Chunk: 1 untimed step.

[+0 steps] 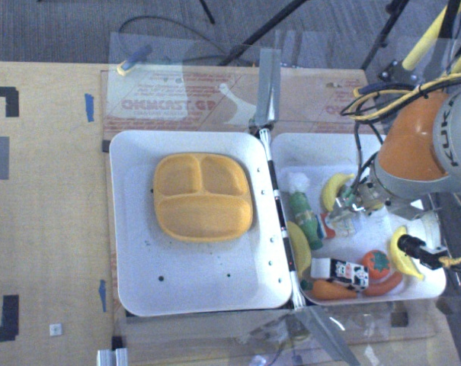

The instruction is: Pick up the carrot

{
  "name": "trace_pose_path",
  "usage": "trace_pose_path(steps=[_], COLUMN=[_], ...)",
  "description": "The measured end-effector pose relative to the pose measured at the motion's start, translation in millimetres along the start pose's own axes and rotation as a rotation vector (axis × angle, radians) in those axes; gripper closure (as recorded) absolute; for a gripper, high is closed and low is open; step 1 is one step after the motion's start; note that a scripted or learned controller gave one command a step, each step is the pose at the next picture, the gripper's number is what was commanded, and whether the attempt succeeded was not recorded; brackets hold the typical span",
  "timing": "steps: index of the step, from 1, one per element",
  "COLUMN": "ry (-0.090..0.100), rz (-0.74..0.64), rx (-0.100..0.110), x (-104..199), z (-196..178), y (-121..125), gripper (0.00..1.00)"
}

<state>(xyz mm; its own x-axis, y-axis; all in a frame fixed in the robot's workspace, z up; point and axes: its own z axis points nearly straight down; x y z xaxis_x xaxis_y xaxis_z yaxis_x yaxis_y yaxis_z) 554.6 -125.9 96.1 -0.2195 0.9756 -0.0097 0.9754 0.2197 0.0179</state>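
The carrot is an orange tapered piece lying along the front wall of the right bin, near its left corner. It is just below a small black-and-white box. My gripper hangs over the middle of the right bin, well behind the carrot and apart from it. It sits beside a green bottle and a yellow banana. Nothing shows between its tips.
A tomato and a red pepper lie to the right of the carrot, with a second banana near the right wall. Another yellow piece hugs the divider. The left bin holds a yellow divided plate.
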Motion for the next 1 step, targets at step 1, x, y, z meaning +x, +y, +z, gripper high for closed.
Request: trace_pose_path(steps=[1], ry=[0.006], rz=[0.348], rx=[0.019], x=[55.4], z=[-88.9], y=[-6.8], gripper=[1.00])
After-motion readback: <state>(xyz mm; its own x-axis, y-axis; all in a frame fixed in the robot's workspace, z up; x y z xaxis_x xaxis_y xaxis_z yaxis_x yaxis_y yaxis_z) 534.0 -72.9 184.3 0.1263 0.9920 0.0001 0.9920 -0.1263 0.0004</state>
